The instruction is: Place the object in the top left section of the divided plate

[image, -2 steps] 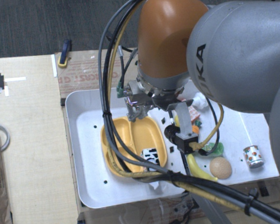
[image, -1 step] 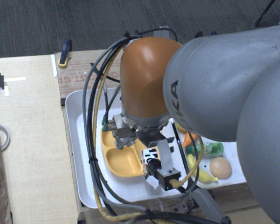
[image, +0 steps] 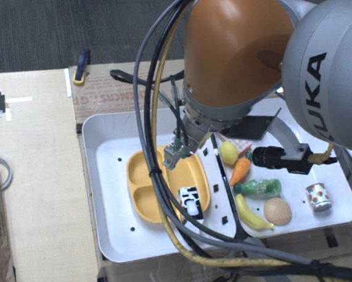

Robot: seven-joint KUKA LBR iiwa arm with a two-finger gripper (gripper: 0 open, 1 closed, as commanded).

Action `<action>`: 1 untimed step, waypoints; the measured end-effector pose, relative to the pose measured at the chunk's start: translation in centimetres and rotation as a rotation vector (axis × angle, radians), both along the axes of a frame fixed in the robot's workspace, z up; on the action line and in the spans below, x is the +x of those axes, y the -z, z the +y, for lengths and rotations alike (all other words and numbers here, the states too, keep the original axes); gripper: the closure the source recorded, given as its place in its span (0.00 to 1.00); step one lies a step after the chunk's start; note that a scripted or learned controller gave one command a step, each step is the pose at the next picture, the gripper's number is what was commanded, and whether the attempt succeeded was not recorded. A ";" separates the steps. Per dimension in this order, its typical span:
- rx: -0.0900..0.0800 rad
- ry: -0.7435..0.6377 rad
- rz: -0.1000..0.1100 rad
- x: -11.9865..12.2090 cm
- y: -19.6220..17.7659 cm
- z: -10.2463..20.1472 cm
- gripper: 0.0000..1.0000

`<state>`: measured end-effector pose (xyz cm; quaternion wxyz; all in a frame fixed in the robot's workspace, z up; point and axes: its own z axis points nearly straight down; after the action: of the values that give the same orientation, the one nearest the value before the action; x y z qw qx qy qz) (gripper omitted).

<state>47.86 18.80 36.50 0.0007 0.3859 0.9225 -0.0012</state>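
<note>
A yellow divided plate [image: 146, 199] lies in the left white bin [image: 110, 193]. A small black-and-white object [image: 190, 203] rests at the near right edge of the plate, in its large right section. My gripper [image: 171, 157] hangs over the plate's far part, near the ridge between the far-left section and the right section. It is above and slightly left of the black-and-white object, apart from it. Cables and the orange wrist band hide much of the gripper and part of the plate.
The right bin [image: 338, 214] holds a lemon [image: 228, 153], a carrot [image: 239, 170], a green bottle [image: 259, 188], a banana [image: 250, 214], a tan ball [image: 277, 211] and a small can [image: 317, 197]. Thick cables [image: 159, 188] loop across the plate.
</note>
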 end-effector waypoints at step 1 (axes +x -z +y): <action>-0.001 0.347 0.001 1.3 -7.6 1.9 1.00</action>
<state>49.17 20.70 44.08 0.0003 0.5395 0.8420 -0.0018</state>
